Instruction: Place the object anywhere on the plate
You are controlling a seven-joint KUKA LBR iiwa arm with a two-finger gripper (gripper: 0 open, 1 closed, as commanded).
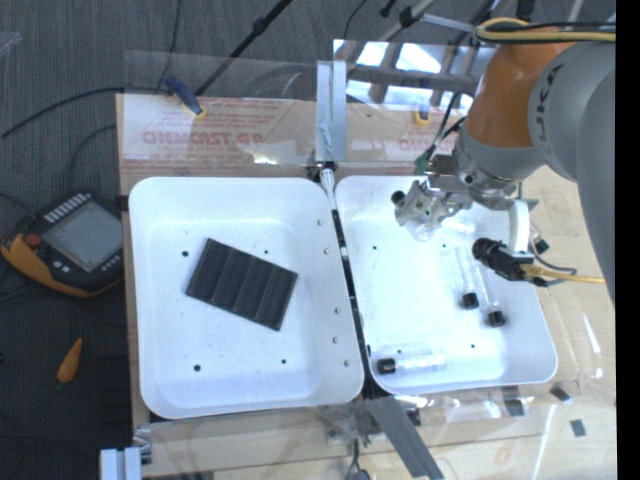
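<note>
A dark ribbed rectangular plate [241,283] lies flat and slightly turned in the left white bin [160,368]. In the right bin [520,363] lie clear tubes with black caps: one [466,280] right of centre, a second [488,306] just beyond it, and a third [410,360] on its side near the front wall. My gripper [418,208] hangs over the far part of the right bin, well apart from the plate. Something pale and glassy shows just below it, too unclear to name.
A raised divider [345,268] separates the two bins. A clear upright panel [331,108] stands behind them. A handheld pendant [70,243] and an orange tool [68,360] lie on the floor to the left.
</note>
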